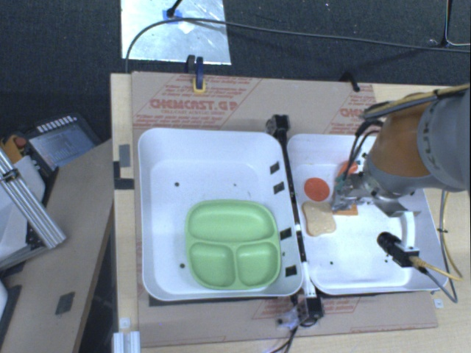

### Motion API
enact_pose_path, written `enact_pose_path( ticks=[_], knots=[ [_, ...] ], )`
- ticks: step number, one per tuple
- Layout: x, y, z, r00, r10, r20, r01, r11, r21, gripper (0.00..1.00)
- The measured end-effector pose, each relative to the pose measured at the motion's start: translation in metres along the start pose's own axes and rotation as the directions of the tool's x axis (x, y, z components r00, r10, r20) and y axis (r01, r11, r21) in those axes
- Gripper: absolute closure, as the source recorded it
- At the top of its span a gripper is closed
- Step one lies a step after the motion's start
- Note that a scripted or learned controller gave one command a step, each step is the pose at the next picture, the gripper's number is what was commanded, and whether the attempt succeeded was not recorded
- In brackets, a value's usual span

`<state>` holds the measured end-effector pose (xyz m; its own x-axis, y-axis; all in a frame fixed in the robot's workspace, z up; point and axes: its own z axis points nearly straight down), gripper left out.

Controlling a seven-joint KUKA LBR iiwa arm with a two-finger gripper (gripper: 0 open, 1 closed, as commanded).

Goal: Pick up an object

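My gripper (343, 199) hangs low over the middle of the right bin (368, 274), reaching in from the right. Just to its left, a round orange-red piece (317, 189) lies on the bin floor. A pale tan, bread-like piece (319, 220) lies below that one, close to the gripper's lower left. A small orange thing (349, 211) shows right beneath the gripper, partly hidden by it. Another small red-orange bit (346, 169) peeks out beside the wrist above.
The left bin (162, 160) holds a green divided plate (232, 243) in its lower half. A black divider (288, 190) with clips runs between the two bins. The arm's grey and orange body (412, 145) covers the right bin's upper right.
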<state>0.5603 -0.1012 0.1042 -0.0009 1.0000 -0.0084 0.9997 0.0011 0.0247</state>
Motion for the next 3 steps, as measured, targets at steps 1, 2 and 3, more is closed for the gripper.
enact_pose_path(
  ticks=[1, 2, 3],
  knots=[
    [-0.002, 0.000, -0.064, 1.000, -0.002, -0.007, 0.002, 1.000, 0.017, 1.00],
    [-0.003, 0.003, -0.118, 1.000, -0.003, -0.007, 0.004, 1.000, 0.017, 1.00],
    [-0.004, 0.007, -0.172, 1.000, -0.004, -0.007, 0.004, 1.000, 0.017, 1.00]
  ],
)
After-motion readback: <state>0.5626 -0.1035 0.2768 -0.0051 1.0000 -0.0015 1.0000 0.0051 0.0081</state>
